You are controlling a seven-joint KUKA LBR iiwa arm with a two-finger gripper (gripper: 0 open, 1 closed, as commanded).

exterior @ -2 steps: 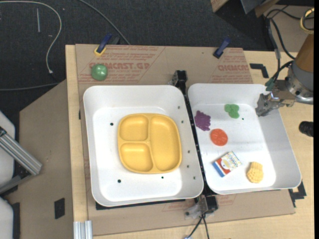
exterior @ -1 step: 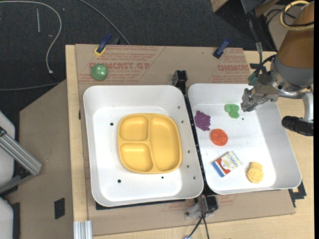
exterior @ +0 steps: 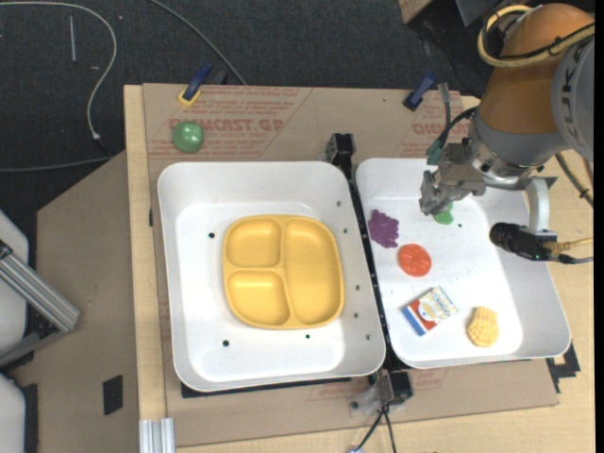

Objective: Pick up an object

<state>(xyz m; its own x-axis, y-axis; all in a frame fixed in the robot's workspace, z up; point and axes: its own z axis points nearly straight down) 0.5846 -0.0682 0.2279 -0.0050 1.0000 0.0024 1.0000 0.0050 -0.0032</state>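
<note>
We see the right bin (exterior: pixel 547 333) holding a purple piece (exterior: pixel 383 227) near its left wall, an orange-red round piece (exterior: pixel 414 260) at the middle, a small printed packet (exterior: pixel 429 310) and a yellow piece (exterior: pixel 482 327) toward the front rim, with open floor between them. The gripper (exterior: pixel 436 201) hangs low over the bin's rear part; a small green thing (exterior: pixel 443 217) peeks out right at its tip. We cannot tell how the pincer stands. The left bin (exterior: pixel 179 253) carries a yellow divided tray (exterior: pixel 283 272).

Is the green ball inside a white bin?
No, the green ball sits on the cardboard outside the left white bin.
</note>
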